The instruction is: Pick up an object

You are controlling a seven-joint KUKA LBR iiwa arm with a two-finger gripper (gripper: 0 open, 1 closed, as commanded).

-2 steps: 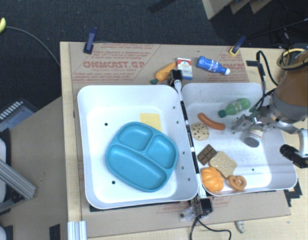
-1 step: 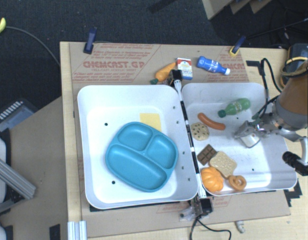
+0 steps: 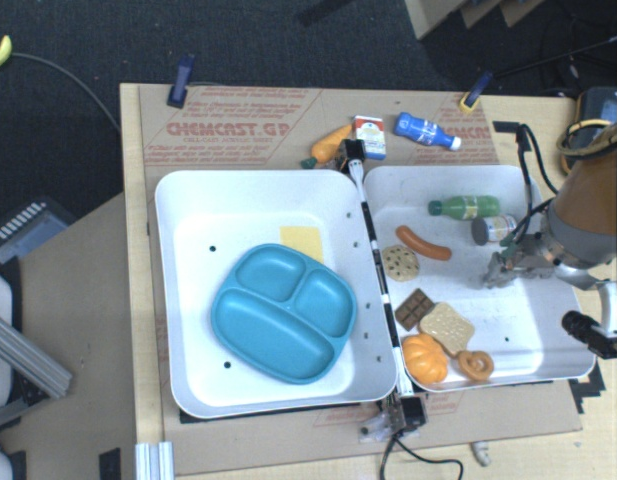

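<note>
Sausage [image 3: 424,243] lay near the right bin's [image 3: 528,183] left wall, well apart from the gripper [image 3: 500,268] at mid-bin; it was reddish-brown and elongated. Gripper's opening could not be judged. Board [image 3: 228,128] beyond the bins read "CHEMCAST". Green bottle [image 3: 466,207] lay near the far edge.

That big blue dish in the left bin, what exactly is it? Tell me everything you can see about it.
The blue tray is a smooth, light blue plate, plastic by the look of it, with rounded corners and three sunken compartments: one long one along its lower left side and two smaller ones toward the upper right. It lies flat, right side up and turned at a slant, on the floor of the left bin. A yellow slice pokes out from under or behind its upper edge. Nothing lies in its compartments.
</note>
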